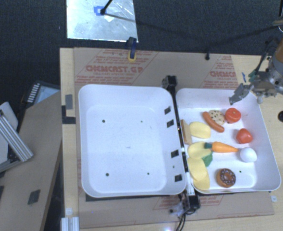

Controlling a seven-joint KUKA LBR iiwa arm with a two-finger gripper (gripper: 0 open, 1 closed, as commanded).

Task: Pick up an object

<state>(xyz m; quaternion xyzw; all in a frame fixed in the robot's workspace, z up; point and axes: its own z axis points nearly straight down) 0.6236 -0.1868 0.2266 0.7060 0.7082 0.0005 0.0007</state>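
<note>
The right bin [270,163] holds toy food: a red tomato [233,115], an orange sausage [213,121] lying against a speckled cookie [219,115], a red pepper [244,136], a carrot [223,147], a white egg [248,154], a chocolate donut [226,177] and three yellow pieces [199,130] along the left wall. My gripper [249,96] hangs over the bin's far right corner, above and behind the tomato. Its fingers [237,95] are spread, with nothing between them.
The left bin [127,138] sits beside the right one, with black clips [170,110] along the shared rim. A small green piece [207,159] lies under the carrot. A shiny metal plate [102,12] lies on the floor behind the bench.
</note>
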